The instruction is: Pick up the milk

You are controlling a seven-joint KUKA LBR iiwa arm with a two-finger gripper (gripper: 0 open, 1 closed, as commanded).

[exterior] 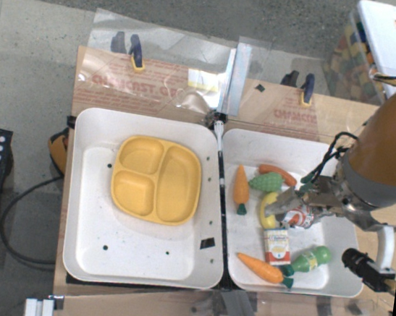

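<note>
The fingers point(295, 208) hang low in the right bin point(240, 143), over a red-and-white can point(297, 219); whether they are released or clenched cannot be told. The milk point(277, 246) carton lies just at 6 o'clock of them, flat on the bin floor, ungrasped. A carrot point(261, 268) lies at its 7 o'clock, a green bottle point(309, 258) at 3 o'clock. The left bin point(83, 196) holds a yellow tray point(157, 180)

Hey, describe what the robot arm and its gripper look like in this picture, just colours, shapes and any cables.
The arm is a thick rounded column with a broad orange band above a grey wrist section. Thin black cables loop out from the wrist's side. Below sits the metal two-finger gripper, grey and silver with dark parts, its details too blurred to make out. No markings are readable on the arm.
</note>
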